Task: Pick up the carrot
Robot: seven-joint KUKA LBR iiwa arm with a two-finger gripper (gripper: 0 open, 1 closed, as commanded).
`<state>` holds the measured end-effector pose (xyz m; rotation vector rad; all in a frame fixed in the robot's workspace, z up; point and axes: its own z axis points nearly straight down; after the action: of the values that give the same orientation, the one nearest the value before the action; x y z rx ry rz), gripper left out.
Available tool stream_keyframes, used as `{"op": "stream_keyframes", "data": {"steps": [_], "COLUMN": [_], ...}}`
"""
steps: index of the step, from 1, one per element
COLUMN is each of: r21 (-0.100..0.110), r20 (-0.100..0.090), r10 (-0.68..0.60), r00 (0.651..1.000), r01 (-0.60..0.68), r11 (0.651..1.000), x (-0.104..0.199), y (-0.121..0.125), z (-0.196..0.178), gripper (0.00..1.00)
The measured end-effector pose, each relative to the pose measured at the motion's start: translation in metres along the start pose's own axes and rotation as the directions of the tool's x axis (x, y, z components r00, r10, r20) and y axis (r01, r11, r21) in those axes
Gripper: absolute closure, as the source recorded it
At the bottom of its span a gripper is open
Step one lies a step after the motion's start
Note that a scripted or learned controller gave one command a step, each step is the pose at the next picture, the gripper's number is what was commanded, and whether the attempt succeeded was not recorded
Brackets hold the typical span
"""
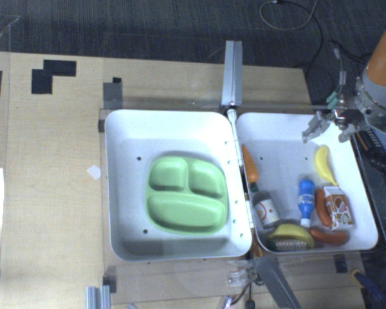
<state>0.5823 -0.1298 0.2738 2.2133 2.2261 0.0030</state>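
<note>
**Q:** Where is the carrot?

**A:** The carrot (249, 165) lies in the right bin (276, 131), pressed against that bin's left wall, just beside the divider shared with the left bin (125, 172). It is a slim orange stick, and its long axis runs roughly parallel to that wall, from the far end toward the near end. Its near end sits close to a small jar (266, 211) (the label is too blurred to read).

**Q:** And the gripper?

**A:** The gripper (326, 125) hangs over the far right corner of the same bin. The carrot lies to its left in the picture and somewhat nearer the camera, well apart from it, with bare white bin floor between them. Its two fingers appear spread apart with nothing between them, though at this size I can only say they look open and touch nothing.

**Q:** What else is nearby?

**A:** A banana (323, 163) just below the gripper, then a blue bottle (305, 201), a juice carton (338, 209) and sausages along the near wall. A green divided plate (186, 194) rests in the left bin. Both bins sit on a pale wooden tabletop (45, 172).
</note>
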Motion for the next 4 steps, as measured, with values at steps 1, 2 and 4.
{"op": "stream_keyframes", "data": {"steps": [1, 2, 4], "r21": [-0.004, -0.009, -0.002], "r20": [0.001, 0.001, -0.001], "r10": [-0.109, -0.11, 0.152], "r00": [0.994, 0.994, 0.988], "r01": [0.109, 0.11, -0.152], "r11": [0.994, 0.994, 0.988], "x": [0.038, 0.039, 0.093], "y": [0.039, 0.041, -0.036], "z": [0.178, 0.166, 0.088], "gripper": [0.0, 1.0, 1.0]}}
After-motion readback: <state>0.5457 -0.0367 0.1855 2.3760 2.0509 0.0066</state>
